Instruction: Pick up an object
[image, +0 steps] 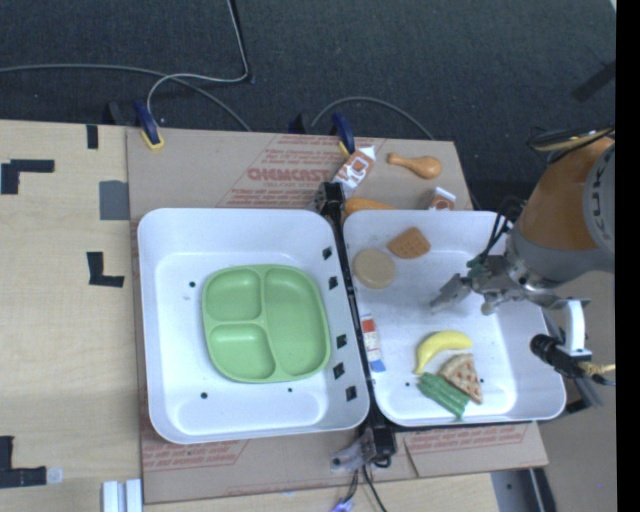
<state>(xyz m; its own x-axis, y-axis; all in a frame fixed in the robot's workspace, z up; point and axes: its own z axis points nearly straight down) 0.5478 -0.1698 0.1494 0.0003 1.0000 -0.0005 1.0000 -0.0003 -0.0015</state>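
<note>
Approach step, by the look of it, nothing lifted yet. Grey arm with orange band (570, 205) reaching in from the right, over the right-hand shallow white bin (500, 405). Two-finger hand (462, 288) low over bare bin floor, up and to the right of the yellow toy banana (443, 346); nothing seen between its tips. Open or closed: cannot tell, the tips too small and blurred.

Candidates for picking, all placed from the banana: just below and right of it, touching or nearly so, a tan wedge like a pizza slice (463, 376) and a dark green stick-shaped piece (441, 392). Up and to the left, a round beige disc (375, 267); straight above, further off, a brown cookie-shaped piece (409, 242). Far to the left, in the other white bin (160, 330), a light green divided plate (266, 322). Well above, outside the bins on the cardboard-covered worktop (220, 165), an orange drumstick-shaped toy (415, 164).

Likely next: choosing one item, probably the banana as nearest, centring over it, then descending and closing. Crowding with the wedge and green stick calling for a careful line-up.
</note>
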